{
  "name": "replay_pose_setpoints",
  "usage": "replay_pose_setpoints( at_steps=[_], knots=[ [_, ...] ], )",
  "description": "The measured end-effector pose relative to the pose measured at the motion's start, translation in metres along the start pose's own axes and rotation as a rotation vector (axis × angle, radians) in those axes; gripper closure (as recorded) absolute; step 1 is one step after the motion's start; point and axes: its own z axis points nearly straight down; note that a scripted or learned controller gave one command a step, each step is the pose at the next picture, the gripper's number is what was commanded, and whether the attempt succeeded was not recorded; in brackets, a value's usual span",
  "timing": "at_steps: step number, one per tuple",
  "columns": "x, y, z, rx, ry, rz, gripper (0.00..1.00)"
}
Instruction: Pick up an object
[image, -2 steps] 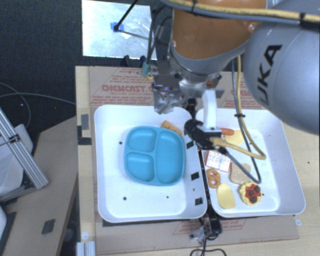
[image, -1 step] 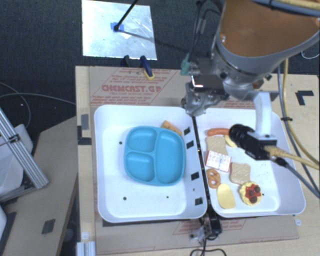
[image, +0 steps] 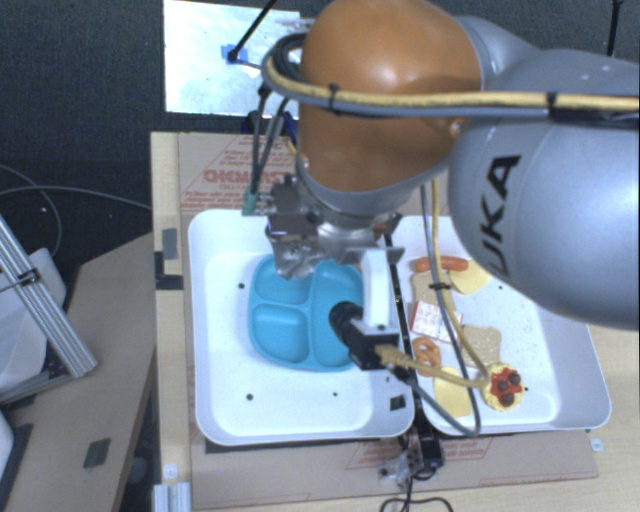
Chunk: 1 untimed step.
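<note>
Tray (image: 300, 335): one blue divided plate, lying flat in the left bin (image: 225, 400), toward its right half and partly under the arm (image: 400, 110). Three compartments visible, with raised ridges between them. Judged from its look: moulded plastic, stiff, light, smooth and probably slippery. Not fragile. Best hold is likely a pinch across the rim or across a divider ridge; the flat compartment floors offer nothing to close on.

Gripper (image: 290, 262) sits at the tray's far edge, just over or touching the rim; contact cannot be resolved. Finger state cannot be told, since the wrist body hides them from above. No evidence of the tray being lifted.

Right bin (image: 580, 400), counted as far as visible:
- one sausage (image: 440, 265), red-orange, far side
- one card (image: 428, 320) with red print
- one pretzel (image: 427, 351)
- one toast slice (image: 482, 342)
- one pizza piece (image: 503, 387) with red spots, near side
- pale yellow flat pieces (image: 455, 397), at least two, count uncertain under the cables

All look like small toy food items, light and rigid.

Bins: two, side by side, touching along the middle.
</note>
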Motion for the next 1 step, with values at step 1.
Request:
replay_pose_setpoints(
  at_steps=[1],
  knots=[
    [-0.0046, -0.0085, -0.1519, -0.025, 0.011, 0.004, 1.0]
  ],
)
